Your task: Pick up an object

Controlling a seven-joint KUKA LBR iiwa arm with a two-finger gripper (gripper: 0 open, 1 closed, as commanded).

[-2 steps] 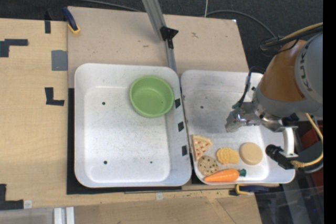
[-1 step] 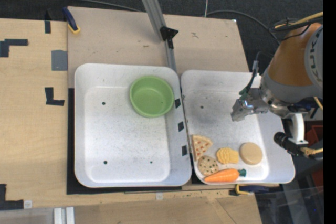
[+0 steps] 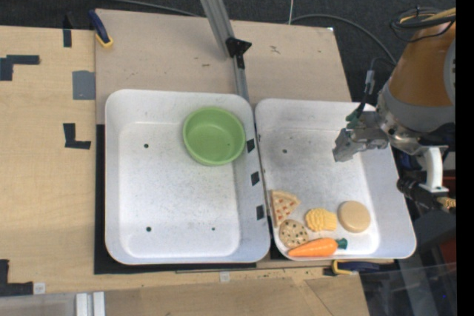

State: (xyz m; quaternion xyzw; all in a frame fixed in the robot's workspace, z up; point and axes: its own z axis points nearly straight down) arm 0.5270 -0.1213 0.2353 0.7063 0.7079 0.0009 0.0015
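Jaws (image 3: 346,152): state cannot be told; nothing visibly held. Approach step. Next: descend onto near-side carrot (image 3: 315,248) or cookie (image 3: 355,217).

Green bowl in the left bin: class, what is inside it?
The green bowl shows a bare green inside with no item in it. The bin floor beneath the bowl is covered.

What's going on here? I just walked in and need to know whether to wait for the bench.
A grey and orange robot arm reaches in from the right, its gripper over the upper part of the right bin. It is trying to pick something up. The toy food lies along that bin's near edge: a pizza slice, a cookie, a yellow piece, a tan round piece and a carrot. A green bowl sits in the left bin.
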